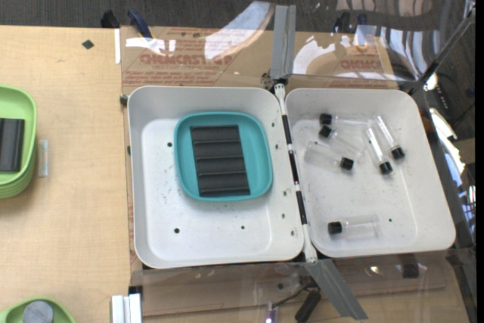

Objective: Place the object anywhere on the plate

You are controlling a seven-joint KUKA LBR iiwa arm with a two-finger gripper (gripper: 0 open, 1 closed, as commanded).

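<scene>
teal plate [259,163] in left bin [151,200], clear vials [354,226] in right bin [423,231].

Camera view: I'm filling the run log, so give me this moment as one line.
plate: teal, left bin, black ridged insert | vials: clear, black caps, scattered in right bin | none on plate

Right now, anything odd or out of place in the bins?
Nothing spilled or broken. The vials lie scattered at mixed angles in the right bin, none upright. The teal plate sits flat in the left bin, with a dark ribbed insert on it.
</scene>
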